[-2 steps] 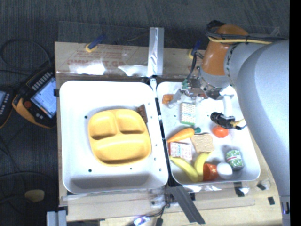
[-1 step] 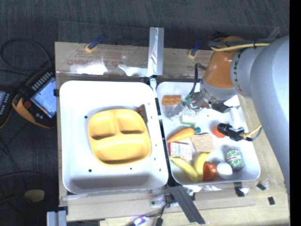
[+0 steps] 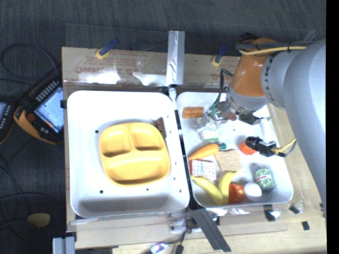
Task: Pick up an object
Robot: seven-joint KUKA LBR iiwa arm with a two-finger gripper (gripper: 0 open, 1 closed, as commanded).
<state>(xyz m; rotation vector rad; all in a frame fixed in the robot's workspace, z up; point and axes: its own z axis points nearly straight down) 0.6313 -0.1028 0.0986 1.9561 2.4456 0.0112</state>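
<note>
Open floor rings the yellow compartment tray [image 3: 134,153] in the left bin [image 3: 79,142], leaving room along every wall. The right bin [image 3: 280,194] is crowded: carrot [image 3: 204,151], bread slice [image 3: 228,161], banana [image 3: 212,188], can [image 3: 263,177] and egg [image 3: 253,190] lie close together, while the arm [image 3: 286,78] overhangs its far corner.

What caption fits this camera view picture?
Robot arm reaches over a bin of toy food beside a yellow tray.
</note>
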